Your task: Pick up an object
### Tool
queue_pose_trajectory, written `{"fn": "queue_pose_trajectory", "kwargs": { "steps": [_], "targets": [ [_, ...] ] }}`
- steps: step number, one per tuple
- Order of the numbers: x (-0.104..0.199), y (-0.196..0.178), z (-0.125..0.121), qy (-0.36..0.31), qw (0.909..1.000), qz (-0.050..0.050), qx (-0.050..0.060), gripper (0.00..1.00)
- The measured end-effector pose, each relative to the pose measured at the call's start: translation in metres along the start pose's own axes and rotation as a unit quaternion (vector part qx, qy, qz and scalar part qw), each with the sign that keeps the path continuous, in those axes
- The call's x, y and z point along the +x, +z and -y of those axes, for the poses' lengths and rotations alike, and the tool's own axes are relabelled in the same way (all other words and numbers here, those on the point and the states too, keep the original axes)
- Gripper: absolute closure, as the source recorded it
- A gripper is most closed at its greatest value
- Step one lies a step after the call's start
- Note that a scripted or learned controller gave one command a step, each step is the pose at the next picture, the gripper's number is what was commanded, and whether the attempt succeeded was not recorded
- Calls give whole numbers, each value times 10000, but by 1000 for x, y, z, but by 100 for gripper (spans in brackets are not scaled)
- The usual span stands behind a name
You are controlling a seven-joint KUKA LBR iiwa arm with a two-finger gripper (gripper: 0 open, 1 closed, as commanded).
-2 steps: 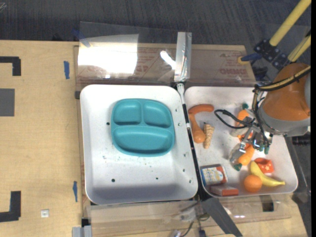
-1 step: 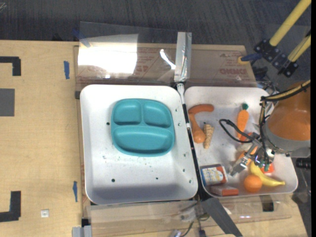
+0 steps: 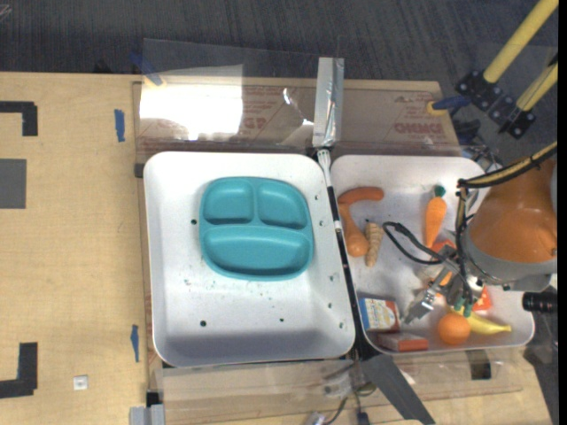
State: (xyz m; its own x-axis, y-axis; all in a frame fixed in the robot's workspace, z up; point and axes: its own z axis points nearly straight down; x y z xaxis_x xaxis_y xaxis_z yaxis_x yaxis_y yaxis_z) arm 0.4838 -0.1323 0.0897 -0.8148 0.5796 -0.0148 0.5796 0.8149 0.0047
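Fingers' state impossible to tell; best lowering gripper (image 3: 425, 304) squarely over orange ball (image 3: 454, 328) at 5 o'clock of right bin (image 3: 403, 171).

You have a tan bench (image 3: 71, 255) carrying two shallow white bins side by side and touching along their inner edges, the left bin (image 3: 168, 264) and the right bin (image 3: 403, 171), with a clear plastic sheet (image 3: 230, 104) lying just behind them.

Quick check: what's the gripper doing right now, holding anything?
Gripper: low in the right bin, beside the small box and the orange; open or shut cannot be told, nothing seen held.
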Motion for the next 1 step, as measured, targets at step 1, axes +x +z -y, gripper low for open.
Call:
{"fn": "queue_pose_trajectory", "kwargs": {
  "steps": [1],
  "targets": [
    [-98,3,-26,854,9963,-22,8,0]
  ]
}}
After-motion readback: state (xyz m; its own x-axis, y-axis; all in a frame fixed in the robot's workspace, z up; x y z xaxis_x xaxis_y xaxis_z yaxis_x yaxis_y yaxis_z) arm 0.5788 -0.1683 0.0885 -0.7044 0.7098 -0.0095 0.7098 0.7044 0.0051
